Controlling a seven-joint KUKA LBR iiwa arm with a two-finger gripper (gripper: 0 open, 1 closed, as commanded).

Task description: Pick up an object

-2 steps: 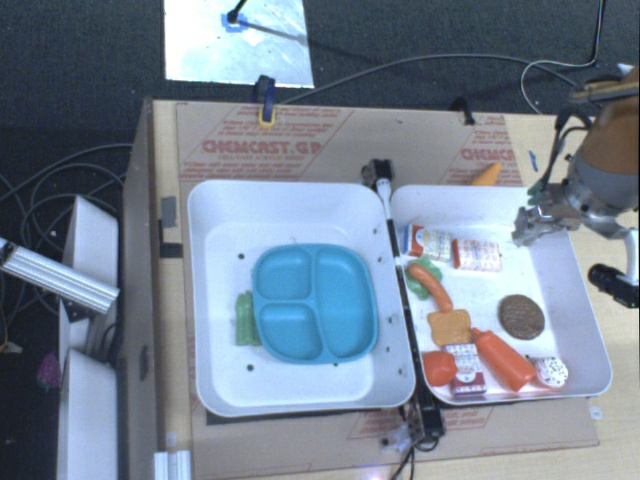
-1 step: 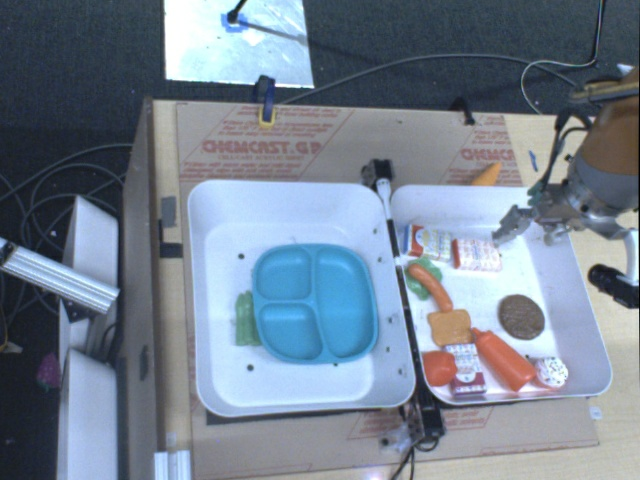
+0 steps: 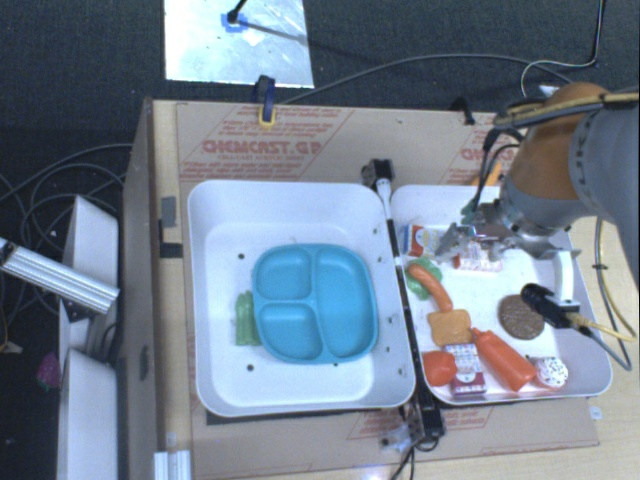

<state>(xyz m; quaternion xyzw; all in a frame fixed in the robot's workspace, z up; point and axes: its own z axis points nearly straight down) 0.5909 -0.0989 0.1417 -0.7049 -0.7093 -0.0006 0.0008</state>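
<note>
Object to pick isn't named; likely the red-and-white packet (image 3: 478, 257) at the far edge of the right bin (image 3: 592, 368), directly under the tool (image 3: 472, 234). Tool hangs low over it; can't tell if it's released or clenched, nothing visibly gripped. To do it well: drop straight onto the packet's middle, stay off the carrot (image 3: 430, 283) and green piece (image 3: 422, 266) beside it, lift vertically. Blue plate (image 3: 315, 301) sits in left bin (image 3: 215, 298), irrelevant.
</note>
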